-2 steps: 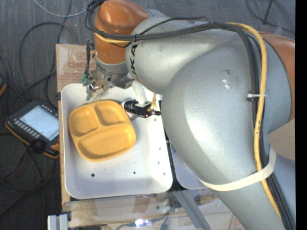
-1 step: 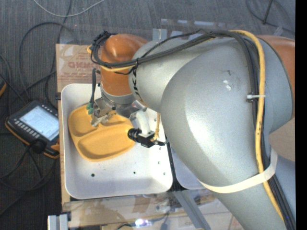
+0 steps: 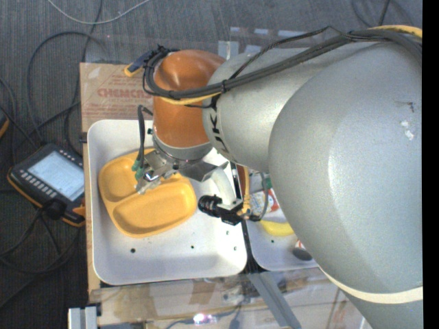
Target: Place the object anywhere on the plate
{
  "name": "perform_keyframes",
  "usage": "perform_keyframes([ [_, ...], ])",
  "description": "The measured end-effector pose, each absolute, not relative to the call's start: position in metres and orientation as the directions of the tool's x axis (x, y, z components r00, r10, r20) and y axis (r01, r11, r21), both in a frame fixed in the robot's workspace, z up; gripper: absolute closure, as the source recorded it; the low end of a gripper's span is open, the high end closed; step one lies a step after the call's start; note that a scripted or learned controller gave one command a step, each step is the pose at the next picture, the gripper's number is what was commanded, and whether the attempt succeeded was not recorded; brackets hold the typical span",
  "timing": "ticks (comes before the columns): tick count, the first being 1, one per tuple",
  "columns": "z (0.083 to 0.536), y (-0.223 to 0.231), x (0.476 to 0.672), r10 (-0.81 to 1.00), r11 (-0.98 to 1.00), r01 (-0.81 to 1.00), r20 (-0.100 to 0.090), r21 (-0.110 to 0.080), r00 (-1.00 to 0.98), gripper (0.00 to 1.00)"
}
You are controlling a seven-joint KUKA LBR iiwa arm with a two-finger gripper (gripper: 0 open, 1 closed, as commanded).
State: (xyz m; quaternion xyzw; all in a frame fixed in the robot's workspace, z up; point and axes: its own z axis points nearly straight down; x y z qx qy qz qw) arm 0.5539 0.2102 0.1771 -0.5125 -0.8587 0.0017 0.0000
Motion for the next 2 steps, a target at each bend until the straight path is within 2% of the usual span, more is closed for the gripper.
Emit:
perform_keyframes([
  [1, 0.1249, 0.2027, 0.5802, 0.782, 0.623, 0.782, -0.004, 0.015, -0.623, 1.0],
  [2, 0.121, 0.2025, 0.5791, 0.782, 0.623, 0.782, -0.004, 0.012, -0.623, 0.0],
])
